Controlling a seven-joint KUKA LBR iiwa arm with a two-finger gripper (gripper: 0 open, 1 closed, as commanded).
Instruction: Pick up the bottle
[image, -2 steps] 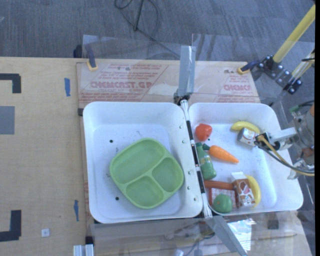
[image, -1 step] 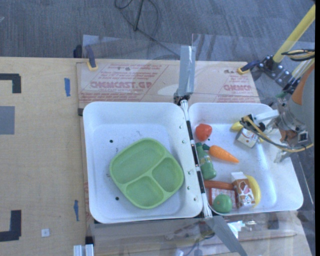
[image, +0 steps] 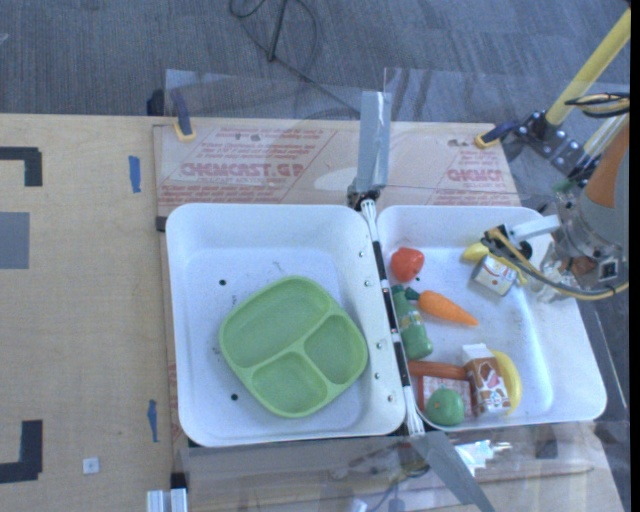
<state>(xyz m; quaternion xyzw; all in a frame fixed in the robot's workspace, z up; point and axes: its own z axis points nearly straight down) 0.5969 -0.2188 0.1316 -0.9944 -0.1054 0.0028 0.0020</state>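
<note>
The bottle (image: 412, 323) is small and green. It lies lengthwise against the left wall of the right bin (image: 560, 400), just below a red round fruit (image: 406, 263) and beside a carrot (image: 447, 308). My gripper (image: 543, 262) hangs at the bin's far right edge, under the grey wrist with its orange band. It is well to the right of the bottle, close to a small white carton (image: 493, 277) and a yellow piece (image: 474, 253). Nothing shows between its fingers.
The left bin (image: 200, 240) holds a green divided plate (image: 293, 346). Near the right bin's front lie a banana (image: 509, 378), a brown carton (image: 484, 386), a green apple (image: 445, 405) and a red flat item (image: 436, 370). Yellow cables loop beside the wrist.
</note>
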